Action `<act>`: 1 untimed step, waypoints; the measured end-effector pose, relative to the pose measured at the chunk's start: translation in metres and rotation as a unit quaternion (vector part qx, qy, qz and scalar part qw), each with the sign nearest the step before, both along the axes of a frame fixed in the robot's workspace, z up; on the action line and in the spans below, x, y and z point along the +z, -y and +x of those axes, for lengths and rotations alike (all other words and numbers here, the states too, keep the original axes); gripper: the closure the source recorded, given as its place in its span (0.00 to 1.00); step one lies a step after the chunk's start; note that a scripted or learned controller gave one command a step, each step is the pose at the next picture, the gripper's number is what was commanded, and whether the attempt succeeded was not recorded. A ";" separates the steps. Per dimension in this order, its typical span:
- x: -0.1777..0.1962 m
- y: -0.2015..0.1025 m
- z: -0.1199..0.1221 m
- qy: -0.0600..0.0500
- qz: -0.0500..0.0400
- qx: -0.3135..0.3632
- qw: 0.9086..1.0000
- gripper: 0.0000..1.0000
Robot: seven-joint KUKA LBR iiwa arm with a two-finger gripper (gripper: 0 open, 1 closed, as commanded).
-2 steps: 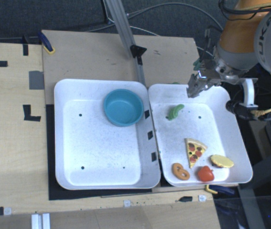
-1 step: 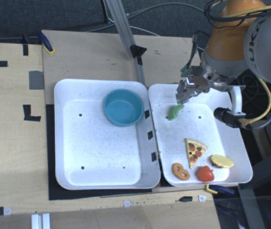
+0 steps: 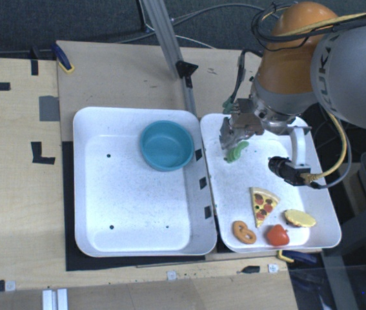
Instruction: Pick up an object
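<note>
While hovering low at 12 o'clock of right bin (image 3: 318,237), my end effector (image 3: 234,141) sits over green item (image 3: 237,152), tips touching it; can't tell if spread or pinching. Other toys clustered at 6 o'clock, so green item offers uncrowded pick.

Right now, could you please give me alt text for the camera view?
The gripper is low in the right bin, at a green item near its far end. Toy pizza, a pretzel, a tomato and a bun lie at its near end; the left bin holds a blue bowl.
</note>
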State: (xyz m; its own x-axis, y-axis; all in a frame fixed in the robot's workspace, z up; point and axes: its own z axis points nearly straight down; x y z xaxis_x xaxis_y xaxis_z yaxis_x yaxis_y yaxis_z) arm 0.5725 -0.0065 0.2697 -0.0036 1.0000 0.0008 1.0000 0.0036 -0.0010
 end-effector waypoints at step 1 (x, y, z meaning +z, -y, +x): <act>-0.019 -0.037 -0.029 -0.001 0.000 0.000 1.000 1.00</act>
State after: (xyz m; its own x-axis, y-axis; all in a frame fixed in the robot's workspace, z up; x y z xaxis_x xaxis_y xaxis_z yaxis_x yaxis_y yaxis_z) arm 0.5435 0.0303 0.2507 -0.0027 1.0000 0.0002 1.0000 0.0027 -0.0028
